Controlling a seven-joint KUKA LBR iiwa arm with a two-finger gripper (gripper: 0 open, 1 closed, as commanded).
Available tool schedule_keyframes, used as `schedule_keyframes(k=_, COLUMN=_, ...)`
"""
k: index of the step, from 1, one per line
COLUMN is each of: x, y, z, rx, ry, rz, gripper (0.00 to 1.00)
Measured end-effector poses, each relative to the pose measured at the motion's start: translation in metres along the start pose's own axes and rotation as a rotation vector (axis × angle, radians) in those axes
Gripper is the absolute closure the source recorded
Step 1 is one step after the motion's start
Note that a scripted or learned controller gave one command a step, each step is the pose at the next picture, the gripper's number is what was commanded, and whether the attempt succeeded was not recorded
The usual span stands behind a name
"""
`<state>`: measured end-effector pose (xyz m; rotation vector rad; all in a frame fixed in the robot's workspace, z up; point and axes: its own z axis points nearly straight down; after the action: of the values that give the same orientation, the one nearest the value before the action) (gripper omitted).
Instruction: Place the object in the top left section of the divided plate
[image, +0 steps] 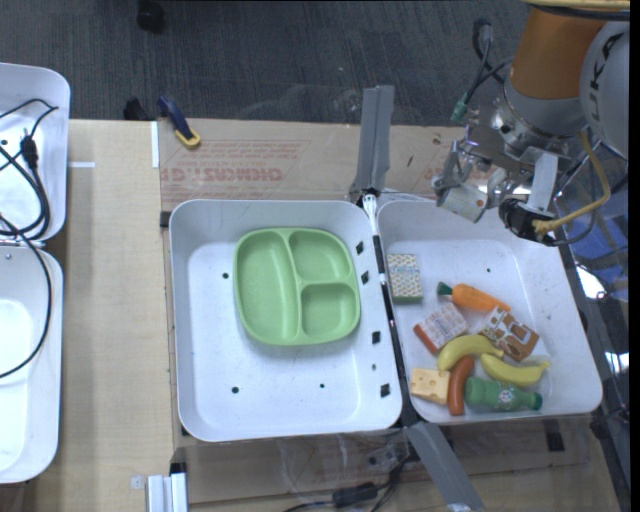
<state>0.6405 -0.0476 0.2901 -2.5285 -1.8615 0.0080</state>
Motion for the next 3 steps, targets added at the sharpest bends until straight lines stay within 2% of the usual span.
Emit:
schedule_keyframes(k=1, x=0.049, y=-0.027, z=-0.079, rx=-0.003, ry=0.0, rz=-0.143, gripper=1.0)
schedule_keyframes(k=2, x=0.098, y=-0.063, z=0.027, rx=-0.001, ry=0.0, rz=-0.157, gripper=1.0)
schedule_keyframes(k=3, x=0.158, y=-0.075, z=0.054, rx=-0.001, ry=0.0, rz=-0.428, gripper=1.0)
